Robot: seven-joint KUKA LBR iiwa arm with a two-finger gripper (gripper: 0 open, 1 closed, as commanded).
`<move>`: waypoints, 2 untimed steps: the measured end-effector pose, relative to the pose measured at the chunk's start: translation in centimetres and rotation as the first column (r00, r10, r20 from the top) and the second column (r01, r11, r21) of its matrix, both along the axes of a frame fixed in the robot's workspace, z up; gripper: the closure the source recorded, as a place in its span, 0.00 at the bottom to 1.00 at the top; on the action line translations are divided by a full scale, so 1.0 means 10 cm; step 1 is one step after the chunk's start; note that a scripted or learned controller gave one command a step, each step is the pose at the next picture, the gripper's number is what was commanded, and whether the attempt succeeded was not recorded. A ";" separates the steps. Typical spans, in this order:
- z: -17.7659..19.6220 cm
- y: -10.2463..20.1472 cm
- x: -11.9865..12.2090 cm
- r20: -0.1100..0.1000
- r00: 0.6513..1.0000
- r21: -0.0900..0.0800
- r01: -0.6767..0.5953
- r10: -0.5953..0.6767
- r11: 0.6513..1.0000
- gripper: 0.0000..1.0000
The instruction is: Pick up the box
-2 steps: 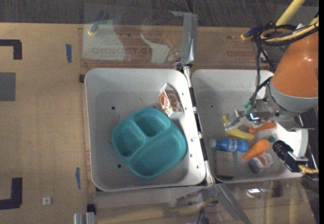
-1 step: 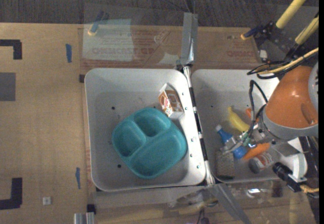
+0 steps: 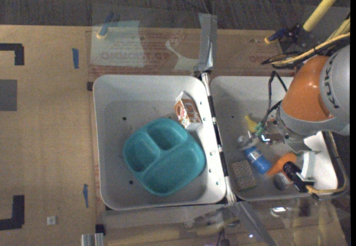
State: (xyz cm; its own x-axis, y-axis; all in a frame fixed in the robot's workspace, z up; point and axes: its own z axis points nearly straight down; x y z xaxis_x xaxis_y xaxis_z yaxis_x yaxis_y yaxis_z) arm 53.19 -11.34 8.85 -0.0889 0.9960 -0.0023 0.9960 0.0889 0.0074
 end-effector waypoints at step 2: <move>0.96 0.54 0.15 -0.008 0.936 0.001 0.352 -0.352 0.936 0.00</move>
